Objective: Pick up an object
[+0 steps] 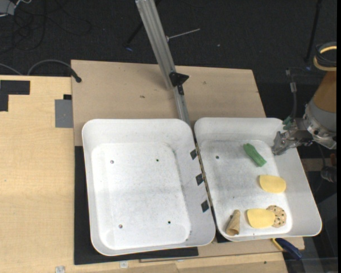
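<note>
The fingers [279,143] hang over the far right edge of the right bin [230,134], low and close to its rim, and point leftward into the bin. Whether they stand apart or together cannot be told from this slanted view, since they merge into one small dark metal shape; nothing shows between them. Behind them the wrist widens into a grey housing, and above that runs the orange band of the arm [325,95], which comes in from the right side.

Just to the left of the fingers, apart from them, lies a green block [254,154], slanted on the bin floor. Nearer the camera and a little to the right rests a yellow piece [271,183], rounded like a slice. Farther toward the near rim lies a second yellow piece [259,218], and touching its right side is a round cookie [278,215] with dark specks. Left of that pair, near the bin's inner corner, sits a tan cone [234,222], its narrow end pointing away from the camera.

The left bin [96,135] sits beside the right one, their rims meeting along the middle where small black clips show. Both bins rest on the light wooden desk [119,90]. A grey metal rail [158,44] rises at a slant from behind the bins.
</note>
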